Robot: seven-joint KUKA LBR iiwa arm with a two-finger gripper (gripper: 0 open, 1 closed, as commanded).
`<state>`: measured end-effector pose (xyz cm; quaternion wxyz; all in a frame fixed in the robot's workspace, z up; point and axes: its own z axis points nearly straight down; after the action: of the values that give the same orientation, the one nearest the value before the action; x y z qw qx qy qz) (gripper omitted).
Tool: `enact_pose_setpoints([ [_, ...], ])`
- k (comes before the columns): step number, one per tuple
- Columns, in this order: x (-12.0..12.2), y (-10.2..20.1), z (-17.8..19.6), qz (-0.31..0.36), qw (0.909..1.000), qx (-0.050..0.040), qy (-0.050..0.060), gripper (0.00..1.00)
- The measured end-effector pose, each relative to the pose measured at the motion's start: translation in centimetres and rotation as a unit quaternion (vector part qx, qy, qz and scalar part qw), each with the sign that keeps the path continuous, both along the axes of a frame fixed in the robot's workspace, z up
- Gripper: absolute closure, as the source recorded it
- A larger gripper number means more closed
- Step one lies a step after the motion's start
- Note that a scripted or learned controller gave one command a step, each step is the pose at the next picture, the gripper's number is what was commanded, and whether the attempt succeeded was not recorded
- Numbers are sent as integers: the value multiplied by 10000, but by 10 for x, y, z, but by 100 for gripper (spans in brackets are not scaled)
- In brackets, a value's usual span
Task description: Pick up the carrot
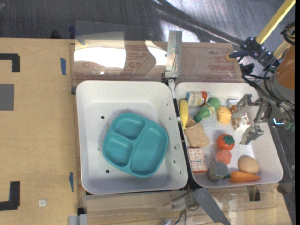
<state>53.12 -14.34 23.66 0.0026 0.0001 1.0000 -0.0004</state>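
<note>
Jaws point(249, 118) spread open above bin, apart from carrot point(244, 176).

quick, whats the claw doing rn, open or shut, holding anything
Claw: open, holding nothing, over the right bin; the carrot lies apart from it.

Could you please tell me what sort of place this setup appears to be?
Probably a robotics lab bench for pick-and-place trials. Two shallow white bins sit side by side: the left bin holds a teal divided plate, the right bin toy food, including the carrot. The gripper hangs above them.
</note>
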Motion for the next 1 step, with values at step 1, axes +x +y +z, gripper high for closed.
enact_pose_setpoints([
  [1,-17,32,-100,-1483,9889,8,-25,0],
])
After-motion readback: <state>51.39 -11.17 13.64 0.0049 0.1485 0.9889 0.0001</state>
